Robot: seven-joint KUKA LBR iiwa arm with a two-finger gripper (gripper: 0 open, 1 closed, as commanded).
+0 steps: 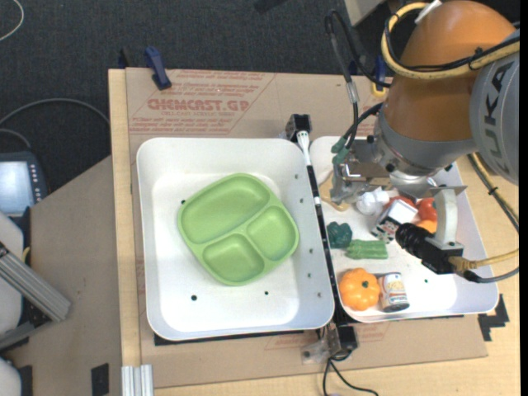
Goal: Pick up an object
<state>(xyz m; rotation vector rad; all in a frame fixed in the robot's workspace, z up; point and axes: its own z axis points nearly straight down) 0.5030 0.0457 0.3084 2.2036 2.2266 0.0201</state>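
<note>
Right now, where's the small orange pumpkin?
The small orange pumpkin sits in the right white bin, near its front edge, beside a small labelled can.

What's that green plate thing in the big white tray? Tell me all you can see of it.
The green plate looks like a smooth, matte plastic meal tray with rounded corners. Raised ridges split it into three compartments: one large one along its upper left, two smaller ones toward the lower right. It lies flat, right side up, turned at an angle, near the middle of the left white bin. Nothing lies in it, and nothing touches it but the bin floor.
</note>
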